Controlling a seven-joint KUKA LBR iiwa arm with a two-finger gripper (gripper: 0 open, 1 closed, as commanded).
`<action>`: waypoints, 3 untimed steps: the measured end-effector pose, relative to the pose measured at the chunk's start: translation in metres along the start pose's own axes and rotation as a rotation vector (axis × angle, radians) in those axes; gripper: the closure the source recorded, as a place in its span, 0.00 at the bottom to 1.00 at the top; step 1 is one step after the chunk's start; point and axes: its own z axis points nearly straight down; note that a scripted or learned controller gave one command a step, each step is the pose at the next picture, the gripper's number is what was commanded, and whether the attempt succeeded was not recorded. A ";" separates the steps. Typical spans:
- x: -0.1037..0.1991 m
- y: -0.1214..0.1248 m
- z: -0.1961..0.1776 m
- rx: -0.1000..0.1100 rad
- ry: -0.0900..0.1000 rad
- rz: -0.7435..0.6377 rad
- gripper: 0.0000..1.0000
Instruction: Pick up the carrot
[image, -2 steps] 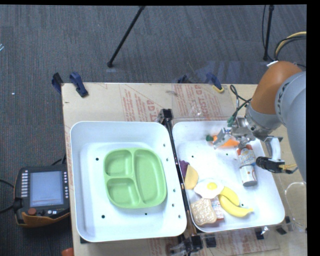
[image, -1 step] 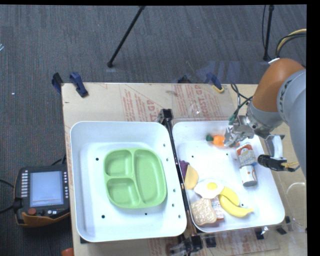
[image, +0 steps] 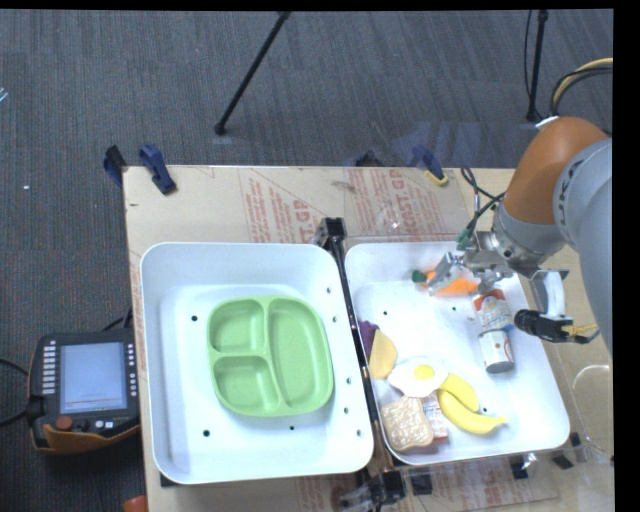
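The carrot (image: 456, 286) is a small orange piece with a green tip lying in the far part of the right bin (image: 400, 262). My gripper (image: 449, 270) reaches in from the right and hangs directly over the carrot's near end, very close to it or touching it. The wrist hides part of the carrot from above. From this angle it is unclear whether the carrot is gripped.
A small can (image: 494, 337) lies just right of the carrot. Nearer the front are a fried egg (image: 418, 376), a banana (image: 468, 408), toast (image: 407, 424) and a yellow slice (image: 382, 353). The left bin (image: 170, 290) holds a green divided plate (image: 270, 356).
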 end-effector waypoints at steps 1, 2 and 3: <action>-0.015 0.003 0.024 -0.001 0.025 0.227 0.00; -0.017 0.004 0.016 -0.007 0.013 0.220 1.00; -0.014 0.002 0.017 0.003 0.019 0.218 0.00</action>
